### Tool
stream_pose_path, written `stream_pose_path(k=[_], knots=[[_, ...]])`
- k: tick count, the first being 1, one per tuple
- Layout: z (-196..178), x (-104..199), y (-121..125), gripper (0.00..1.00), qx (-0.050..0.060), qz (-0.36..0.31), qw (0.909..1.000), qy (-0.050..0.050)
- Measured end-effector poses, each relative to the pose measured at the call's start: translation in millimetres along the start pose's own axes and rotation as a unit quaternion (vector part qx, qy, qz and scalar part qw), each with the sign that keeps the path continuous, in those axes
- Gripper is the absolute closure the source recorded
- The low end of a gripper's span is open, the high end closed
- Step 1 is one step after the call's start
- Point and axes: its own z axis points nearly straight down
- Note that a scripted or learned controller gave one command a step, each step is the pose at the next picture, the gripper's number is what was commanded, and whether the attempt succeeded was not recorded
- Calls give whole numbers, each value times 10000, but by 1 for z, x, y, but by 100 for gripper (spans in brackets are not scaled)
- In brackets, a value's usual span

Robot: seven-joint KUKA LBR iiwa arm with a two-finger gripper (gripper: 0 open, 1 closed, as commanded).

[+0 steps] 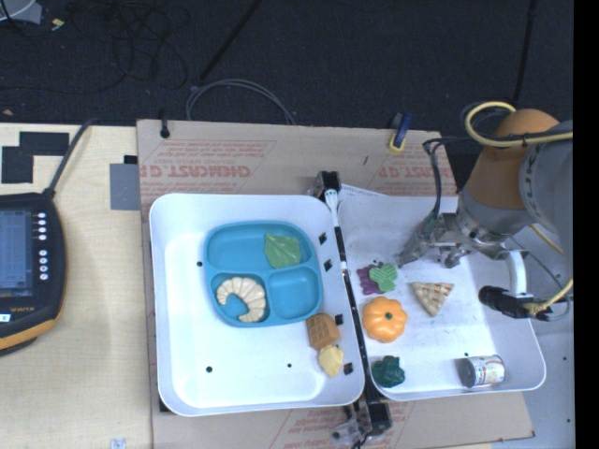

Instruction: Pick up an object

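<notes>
My gripper (pixel 430 254) hangs over the back middle of the right bin (pixel 524 368), its fingers spread open with nothing between them. Just in front of it lies a tan pie-shaped wedge (pixel 432 296). To its front left sit a small purple and green piece (pixel 379 276) and an orange pumpkin (pixel 385 318). A dark green piece (pixel 388 371) and a silver can (pixel 481 371) lying on its side rest near the bin's front edge.
The left bin (pixel 178 344) holds a blue divided plate (pixel 295 293) with a green leaf (pixel 284 248) and a croissant (pixel 243 296); a brown piece (pixel 323 329) and a yellow piece (pixel 330 359) lie by its right wall. A tablet (pixel 23 260) sits at the far left.
</notes>
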Motion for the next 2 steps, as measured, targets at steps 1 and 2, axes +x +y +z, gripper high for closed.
stream_pose_path(k=[1,2], knots=[[7,-23,24,0,-32,-24,10000,-16],[6,-24,23,0,-27,-26,10000,-12]])
